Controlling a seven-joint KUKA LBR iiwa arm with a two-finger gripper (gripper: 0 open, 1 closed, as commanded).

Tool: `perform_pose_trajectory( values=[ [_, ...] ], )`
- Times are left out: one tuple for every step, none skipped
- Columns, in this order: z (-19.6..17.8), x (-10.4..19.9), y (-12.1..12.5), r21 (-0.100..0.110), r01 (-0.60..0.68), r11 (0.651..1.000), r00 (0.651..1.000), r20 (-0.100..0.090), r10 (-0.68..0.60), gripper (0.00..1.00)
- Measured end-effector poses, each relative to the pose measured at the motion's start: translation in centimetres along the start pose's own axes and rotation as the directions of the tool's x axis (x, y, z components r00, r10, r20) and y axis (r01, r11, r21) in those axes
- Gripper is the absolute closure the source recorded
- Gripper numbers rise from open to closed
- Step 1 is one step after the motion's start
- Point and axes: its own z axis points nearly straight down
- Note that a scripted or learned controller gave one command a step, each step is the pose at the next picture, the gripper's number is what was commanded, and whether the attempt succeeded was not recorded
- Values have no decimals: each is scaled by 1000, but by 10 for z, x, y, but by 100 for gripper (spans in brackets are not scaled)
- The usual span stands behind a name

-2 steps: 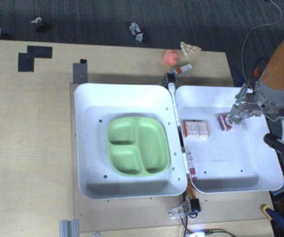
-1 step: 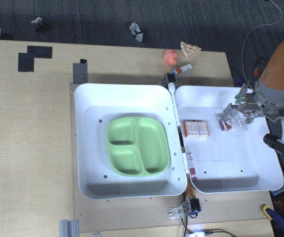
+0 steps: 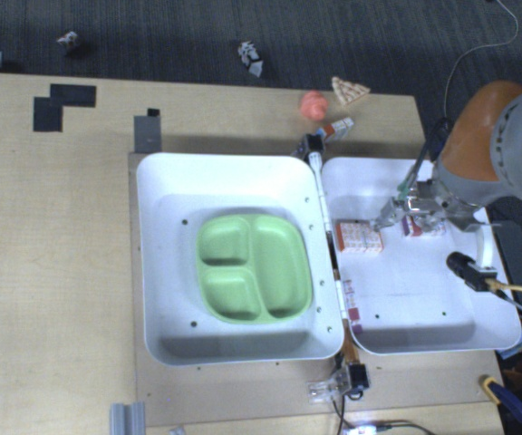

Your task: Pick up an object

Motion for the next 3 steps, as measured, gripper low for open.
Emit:
perform_pose_trajectory(
  values=[
    [-12, 0, 2, -7, 5, 1000, 1000, 3, -5, 100],
    [-85, 83, 65, 9, 3, 1000, 1000, -4, -3, 100],
    [-85, 83, 65, 10, 3, 1000, 1000, -4, -2, 0]
  ],
)
